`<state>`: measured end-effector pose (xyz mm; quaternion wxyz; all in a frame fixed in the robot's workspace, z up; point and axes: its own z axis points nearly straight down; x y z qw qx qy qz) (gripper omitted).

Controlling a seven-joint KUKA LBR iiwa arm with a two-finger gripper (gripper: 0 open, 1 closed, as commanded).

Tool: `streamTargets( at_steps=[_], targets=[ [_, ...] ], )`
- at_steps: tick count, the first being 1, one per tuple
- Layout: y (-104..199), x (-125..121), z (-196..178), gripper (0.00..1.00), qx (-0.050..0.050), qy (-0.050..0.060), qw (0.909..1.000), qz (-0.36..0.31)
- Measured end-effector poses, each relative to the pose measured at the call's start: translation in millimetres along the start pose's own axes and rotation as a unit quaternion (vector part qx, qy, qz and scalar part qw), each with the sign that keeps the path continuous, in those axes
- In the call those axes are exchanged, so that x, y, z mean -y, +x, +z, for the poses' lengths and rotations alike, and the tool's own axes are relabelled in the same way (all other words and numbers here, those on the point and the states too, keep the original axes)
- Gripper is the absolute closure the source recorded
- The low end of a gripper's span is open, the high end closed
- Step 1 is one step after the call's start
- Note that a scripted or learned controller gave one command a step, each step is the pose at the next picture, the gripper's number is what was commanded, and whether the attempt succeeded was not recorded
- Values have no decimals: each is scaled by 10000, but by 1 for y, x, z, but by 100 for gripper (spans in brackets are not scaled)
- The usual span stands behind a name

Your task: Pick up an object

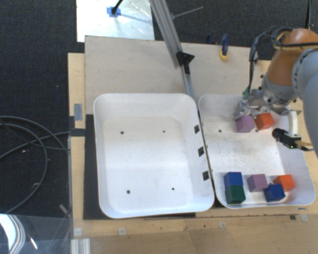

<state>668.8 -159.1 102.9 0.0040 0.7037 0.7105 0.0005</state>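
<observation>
The grey arm with its orange band (286,62) reaches in from the right, and its two-finger gripper (253,108) hangs low over the far part of the right-hand shallow white bin (254,147). Whether anything sits between the fingers cannot be told, nor how far apart they stand, since the wrist covers them from above.

Directly under the gripper lie two small blocks. A light purple cube (245,123) sits at the gripper's near-left side, its top edge tucked against the gripper body. An orange-red cube (264,121) sits just beside it on the right, the two touching or nearly so. Both rest near the far edge of the right bin, closer to its right wall than its left.

Along the near edge of the same bin sits a cluster of blocks: a blue cube (233,180) with a dark green cube (235,194) just in front of it, a second light purple cube (257,182), a smaller blue cube (274,192), and an orange cube (285,182) towards the near right corner.

The left-hand white bin (148,152) lies alongside, touching the right one.
</observation>
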Motion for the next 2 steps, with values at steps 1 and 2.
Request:
streamTargets(
  at_steps=[1,2],
  targets=[
    [49,41,-39,100,-29,30,10000,11],
    [153,-1,-91,100,-41,-8,10000,-22]
  ],
)
